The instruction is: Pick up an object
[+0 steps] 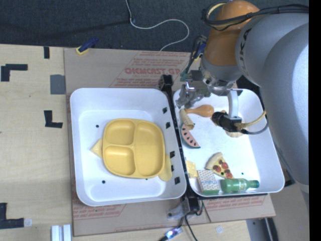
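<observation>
My gripper point(186, 97) hangs over the far left corner of the right bin point(268, 157), under the grey arm with its orange band. Just below it lie an orange drumstick point(204, 110) and a pale curved piece point(186, 118). A watermelon slice point(191, 136) rests a little nearer, by the bin's left wall. Toward the front sit a pizza slice point(218, 164), a green bottle point(238, 185) on its side, and a small pale carton point(207, 181). Nothing shows as lifted from the bin.
The left bin point(83, 134) holds a yellow divided plate point(134, 147) over a yellow scrap. A yellow wedge point(191, 169) leans on the divider between bins. A black cable fitting point(223, 119) crosses the right bin. Cardboard lies beneath both bins.
</observation>
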Motion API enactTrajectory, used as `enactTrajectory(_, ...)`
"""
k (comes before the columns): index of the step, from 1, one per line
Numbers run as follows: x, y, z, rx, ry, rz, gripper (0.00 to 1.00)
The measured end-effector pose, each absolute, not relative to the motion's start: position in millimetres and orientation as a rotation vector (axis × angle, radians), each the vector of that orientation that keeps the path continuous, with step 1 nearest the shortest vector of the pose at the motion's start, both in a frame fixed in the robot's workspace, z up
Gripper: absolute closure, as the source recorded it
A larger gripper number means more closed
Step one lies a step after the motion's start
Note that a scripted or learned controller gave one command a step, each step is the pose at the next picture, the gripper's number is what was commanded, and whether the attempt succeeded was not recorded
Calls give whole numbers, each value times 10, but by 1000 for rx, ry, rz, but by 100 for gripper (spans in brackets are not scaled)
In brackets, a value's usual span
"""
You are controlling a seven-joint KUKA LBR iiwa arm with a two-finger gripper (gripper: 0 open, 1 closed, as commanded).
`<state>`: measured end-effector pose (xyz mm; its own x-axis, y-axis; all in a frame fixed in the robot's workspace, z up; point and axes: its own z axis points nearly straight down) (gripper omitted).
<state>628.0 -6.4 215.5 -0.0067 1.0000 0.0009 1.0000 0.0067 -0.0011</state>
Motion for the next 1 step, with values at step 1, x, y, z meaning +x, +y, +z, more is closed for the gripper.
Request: enactTrajectory(1, 6478, 393, 2290, -2213, -2228, -3, 100)
